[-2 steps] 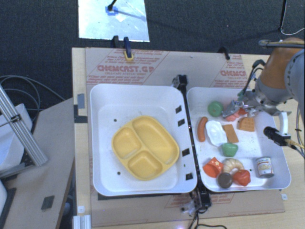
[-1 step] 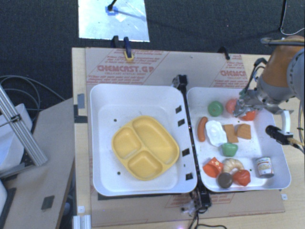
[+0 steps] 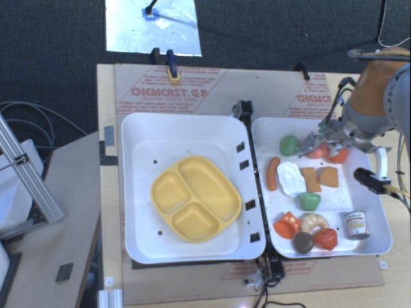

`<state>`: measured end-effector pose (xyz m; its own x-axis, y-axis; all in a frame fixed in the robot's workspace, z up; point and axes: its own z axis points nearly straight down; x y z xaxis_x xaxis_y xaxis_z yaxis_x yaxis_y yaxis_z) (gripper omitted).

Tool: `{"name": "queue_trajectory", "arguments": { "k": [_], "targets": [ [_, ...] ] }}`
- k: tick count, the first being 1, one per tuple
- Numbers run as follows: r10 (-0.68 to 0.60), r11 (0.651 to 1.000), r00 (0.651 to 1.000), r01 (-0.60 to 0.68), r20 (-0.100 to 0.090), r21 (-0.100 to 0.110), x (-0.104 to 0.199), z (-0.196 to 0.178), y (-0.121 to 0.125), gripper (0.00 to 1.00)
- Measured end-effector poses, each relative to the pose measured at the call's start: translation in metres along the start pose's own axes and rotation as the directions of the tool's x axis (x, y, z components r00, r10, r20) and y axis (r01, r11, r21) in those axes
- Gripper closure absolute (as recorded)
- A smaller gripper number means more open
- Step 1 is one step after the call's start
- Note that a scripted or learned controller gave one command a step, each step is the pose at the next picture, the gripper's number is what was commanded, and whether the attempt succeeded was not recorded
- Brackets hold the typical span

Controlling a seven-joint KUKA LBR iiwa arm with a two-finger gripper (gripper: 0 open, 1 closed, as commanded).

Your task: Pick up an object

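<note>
Two shallow white bins are being viewed side by side on the bench. The left bin (image 3: 138, 172) is being occupied by a yellow divided tray (image 3: 195, 198), lying flat near its middle.

The right bin (image 3: 379, 233) is being occupied by a scatter of toy food. A green piece (image 3: 289, 145) is lying at the upper left, with a red sausage (image 3: 273, 173) just below it and a white piece (image 3: 291, 178) beside that. Two orange slices (image 3: 319, 177) are lying near the centre, and a second green piece (image 3: 309, 201) just beneath them. Along the near wall, a red-orange piece (image 3: 286, 225), a tan croissant shape (image 3: 314, 221), a brown ball (image 3: 303, 242) and a red piece (image 3: 326, 239) are being seen clustered together, with a small tin can (image 3: 355, 224) standing apart to their right.

The gripper (image 3: 324, 143) is being held low at the bin's upper part, reached in from the right. A red-orange object (image 3: 336, 154) is lying directly beneath and just beside the gripper, partly covered by it. Whether the fingers are apart, together or clamped on this object cannot be told, as the tips are being lost against the objects beneath.
</note>
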<state>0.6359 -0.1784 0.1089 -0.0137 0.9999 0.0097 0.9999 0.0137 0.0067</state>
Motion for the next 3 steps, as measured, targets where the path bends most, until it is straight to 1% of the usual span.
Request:
{"name": "queue_trajectory", "arguments": {
  "k": [1,2,3],
  "targets": [
    [0.005,1.0,1.0,-0.005,0.009,0.002,0.032,0.025,0.035,0.0],
    [0.006,1.0,1.0,-0.006,0.012,-0.002,0.029,0.011,0.036,1.0],
    [0.003,1.0,1.0,-0.003,0.007,-0.001,0.107,-0.081,0.003,1.0]
  ]
}}
